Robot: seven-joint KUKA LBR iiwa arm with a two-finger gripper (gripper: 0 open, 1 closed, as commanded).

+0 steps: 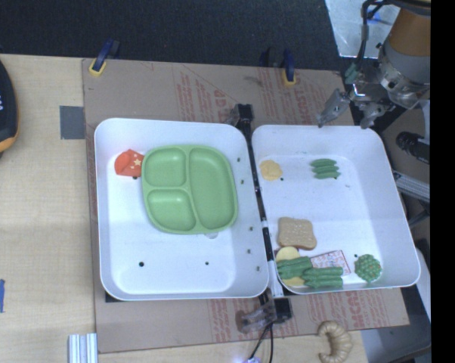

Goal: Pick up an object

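Green toy beans [325,169] lie in the right bin [379,203], near its far side. Just left of them sits a small yellow round piece [270,171]. Closer to the near side there is a slice of toast [296,234]. In front of it, more green pods [312,272] lie across a yellow thing and touch a small card [330,259]. A bumpy green ball [368,267] sits in the near right corner.

Up past the far edge of this bin hangs the claw [351,113]. Its two fingers are spread apart with nothing between them.

The left bin [122,263] holds a green plate [190,188] with three parts. A red piece [128,162] touches the plate's left side.
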